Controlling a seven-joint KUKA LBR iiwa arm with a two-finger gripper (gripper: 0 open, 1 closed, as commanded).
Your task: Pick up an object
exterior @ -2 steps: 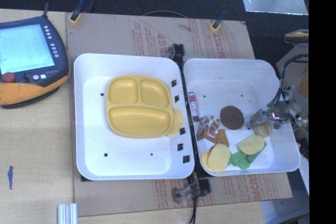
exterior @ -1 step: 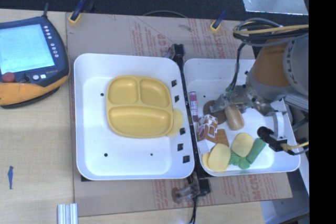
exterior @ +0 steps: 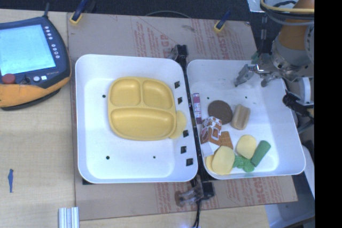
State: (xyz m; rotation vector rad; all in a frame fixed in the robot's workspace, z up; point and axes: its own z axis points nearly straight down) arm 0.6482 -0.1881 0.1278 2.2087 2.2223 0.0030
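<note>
Your gripper (exterior: pixel 255 74) hangs over the far side of the right bin (exterior: pixel 288 139), fingers spread open, nothing between them. The things to pick all lie nearer the camera than the gripper: brown disc (exterior: pixel 219 111) and tan block (exterior: pixel 240 117) closest to it, then the wrapper (exterior: pixel 212 131), yellow piece (exterior: pixel 246 145), green piece (exterior: pixel 260 152) and a second yellow piece (exterior: pixel 223 160) further off toward the near rim.

Risks, as I judge them: the pile is tight, so if you close on one thing you may catch or shove its neighbour. The disc looks flat; fingers could slide over it. The green piece lies tilted against the yellow one and could roll. Things near the rim leave little room for a finger.

To the gripper's far side across the divider, the left bin (exterior: pixel 93 115) holds a yellow tray (exterior: pixel 142 108). A pendant (exterior: pixel 32 61) sits well apart beyond that.

Writing: red print on the cardboard (exterior: pixel 133 34) is there but too faint to read. The wrapper's print is too small to read.
</note>
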